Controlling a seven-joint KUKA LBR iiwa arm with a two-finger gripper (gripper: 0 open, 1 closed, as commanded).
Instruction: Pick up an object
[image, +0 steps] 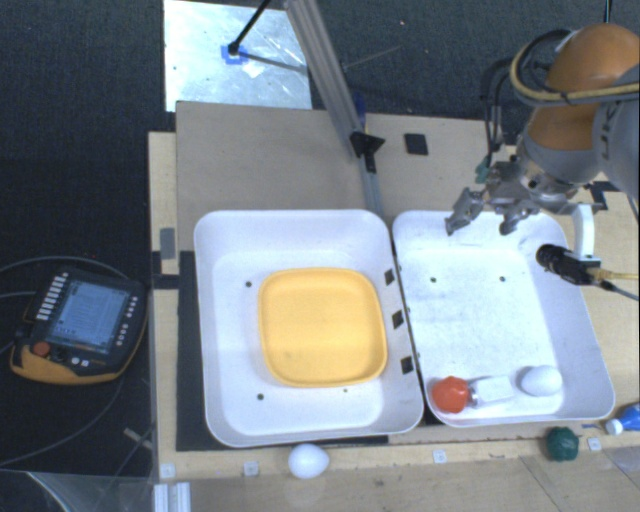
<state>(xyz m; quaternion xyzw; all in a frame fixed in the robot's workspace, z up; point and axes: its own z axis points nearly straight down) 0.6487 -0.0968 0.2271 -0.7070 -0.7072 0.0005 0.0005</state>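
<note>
You had the gripper at the upper rim of the right bin, fingers spread, nothing between them. Your objects crowded that bin's lower edge: an orange ball in the lower left corner, a white bottle touching it, a white egg just beside. The bin's middle lay open. A yellow plate filled the left bin. Outside, another white egg and a green ball sat along the bench's lower edge.
</note>
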